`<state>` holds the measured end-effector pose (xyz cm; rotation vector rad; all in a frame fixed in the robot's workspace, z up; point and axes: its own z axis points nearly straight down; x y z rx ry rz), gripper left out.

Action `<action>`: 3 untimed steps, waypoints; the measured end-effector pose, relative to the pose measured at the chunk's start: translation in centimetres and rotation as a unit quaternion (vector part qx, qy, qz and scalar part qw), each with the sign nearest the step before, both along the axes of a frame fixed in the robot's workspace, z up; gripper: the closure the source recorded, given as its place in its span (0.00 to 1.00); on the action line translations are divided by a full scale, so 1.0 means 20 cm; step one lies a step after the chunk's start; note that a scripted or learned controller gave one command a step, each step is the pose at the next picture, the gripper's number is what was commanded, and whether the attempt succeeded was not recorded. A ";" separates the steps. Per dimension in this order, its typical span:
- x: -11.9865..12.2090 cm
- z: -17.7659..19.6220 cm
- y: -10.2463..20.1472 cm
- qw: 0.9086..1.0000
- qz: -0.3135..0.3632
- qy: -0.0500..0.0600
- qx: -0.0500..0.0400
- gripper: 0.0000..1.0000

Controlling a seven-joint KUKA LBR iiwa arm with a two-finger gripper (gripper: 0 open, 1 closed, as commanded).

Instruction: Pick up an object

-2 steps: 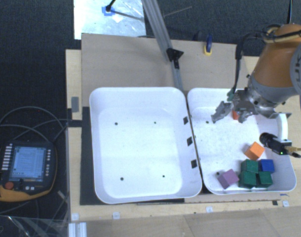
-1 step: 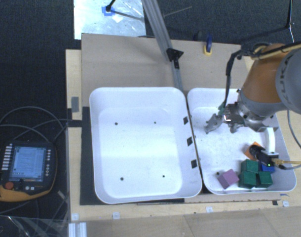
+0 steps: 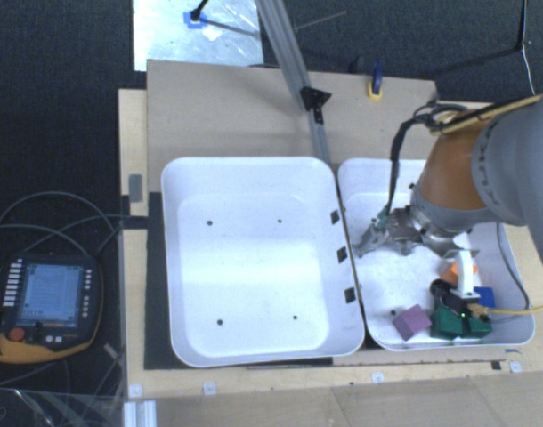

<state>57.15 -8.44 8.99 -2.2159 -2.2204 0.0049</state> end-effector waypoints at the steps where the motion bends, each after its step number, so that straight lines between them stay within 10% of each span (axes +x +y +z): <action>1: 0.01 0.07 0.00 1.000 0.001 -0.005 0.000 1.00; 3: 0.06 0.63 0.01 1.000 0.002 -0.006 -0.001 1.00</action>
